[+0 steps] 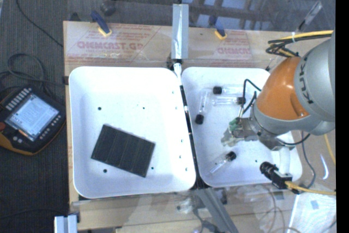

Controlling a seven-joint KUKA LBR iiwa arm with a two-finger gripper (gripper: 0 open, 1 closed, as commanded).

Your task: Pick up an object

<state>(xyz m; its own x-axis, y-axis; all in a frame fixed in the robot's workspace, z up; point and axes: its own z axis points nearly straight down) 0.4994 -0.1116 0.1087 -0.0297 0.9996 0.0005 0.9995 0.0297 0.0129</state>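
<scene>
Overhead view of the table: the arm (294,98) reaches from the right over the right bin (191,117), its gripper (235,131) low among small clear tubes with black caps, placed there, presumably, to attempt one of them. The nearest candidates are a capped tube (223,162) just below the gripper and another (224,100) above it; whether the jaws are wide or narrow cannot be told, and nothing shows between them. A dark ribbed panel (122,150) lies flat in the left bin (76,117), well apart

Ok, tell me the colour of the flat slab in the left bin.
Black, or very dark grey, with faint ribbed panels; the slab shows plainly in the camera view.
</scene>
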